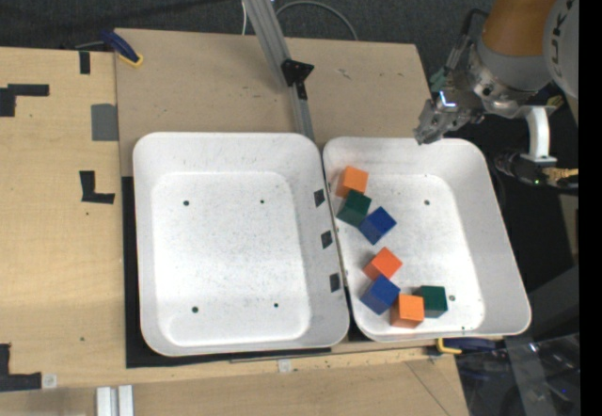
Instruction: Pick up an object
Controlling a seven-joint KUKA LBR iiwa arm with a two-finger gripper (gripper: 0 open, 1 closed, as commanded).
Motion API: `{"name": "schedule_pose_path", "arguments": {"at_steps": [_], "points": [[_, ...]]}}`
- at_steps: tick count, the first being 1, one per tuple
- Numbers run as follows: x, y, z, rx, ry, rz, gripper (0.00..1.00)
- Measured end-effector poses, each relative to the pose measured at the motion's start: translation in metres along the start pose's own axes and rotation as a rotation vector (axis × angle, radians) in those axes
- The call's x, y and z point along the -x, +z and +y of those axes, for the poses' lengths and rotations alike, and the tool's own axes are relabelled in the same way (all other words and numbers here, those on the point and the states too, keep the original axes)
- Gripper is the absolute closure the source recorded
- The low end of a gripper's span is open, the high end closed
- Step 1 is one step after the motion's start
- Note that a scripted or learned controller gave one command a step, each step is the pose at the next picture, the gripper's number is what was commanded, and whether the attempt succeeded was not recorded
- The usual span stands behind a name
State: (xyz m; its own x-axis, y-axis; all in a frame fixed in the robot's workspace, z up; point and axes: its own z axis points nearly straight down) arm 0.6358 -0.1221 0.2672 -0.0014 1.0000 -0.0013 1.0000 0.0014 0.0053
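Camera view, read from the left: a tan bench (56, 216) carries black tape marks and a grey patch, and a blue-and-yellow clamp (122, 47) sits near its far edge. Next comes the left bin (150, 160), a shallow white tray with speckled floor. A slanted metal pole (268, 19) crosses the top of the scene and ends at a black bracket just above the seam between the two trays.

The right bin (489, 216) touches the left one along that seam and holds seven blocks. Along its left side lies a cluster of an orange cube (353, 181), a dark green cube (355, 209) touching it below, and a blue cube (377, 224) just beside that. Nearer the front sit a second orange cube (384, 264), a second blue cube (380, 294) touching it, a third orange cube (409, 309) and a second green cube (433, 299) side by side.

At the far right, the gripper (431, 130) hangs over the far rim of the right bin, at the end of the grey arm with its orange band (522, 24). Nothing sits between its fingers; whether they are spread or closed cannot be told. All blocks lie below and left of it, the nearest being the first orange cube, well apart from it.
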Motion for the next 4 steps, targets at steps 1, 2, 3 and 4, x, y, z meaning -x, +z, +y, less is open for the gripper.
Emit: {"name": "schedule_pose_path", "arguments": {"at_steps": [1, 2, 3, 4], "points": [[-0.051, 0.017, -0.014, -0.008, -0.004, 0.002, 1.0], [-0.101, 0.032, -0.024, -0.009, -0.005, 0.003, 1.0], [-0.151, 0.043, -0.034, -0.009, -0.005, 0.003, 1.0], [-0.205, 0.041, -0.055, -0.008, -0.006, 0.003, 1.0]]}}
